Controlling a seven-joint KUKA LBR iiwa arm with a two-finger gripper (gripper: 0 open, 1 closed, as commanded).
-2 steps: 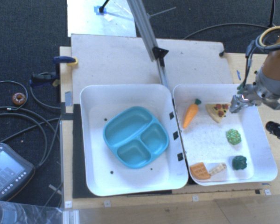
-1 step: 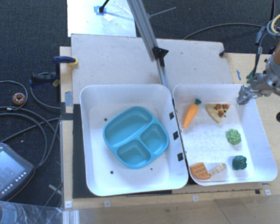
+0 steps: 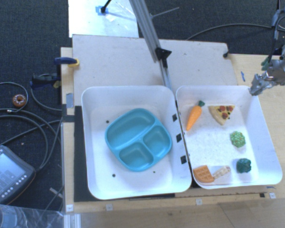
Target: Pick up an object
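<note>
Five toys lie in the right bin [image 3: 263, 127], the pizza slice [image 3: 222, 113] nearest, down-left of the jaws [image 3: 255, 88] hanging over the far right rim, their spread too blurred to tell.

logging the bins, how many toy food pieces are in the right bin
5, all in the right bin: carrot at top left, pizza slice beside it, light green piece mid right, dark green piece below it, orange waffle-like piece bottom left.
</note>
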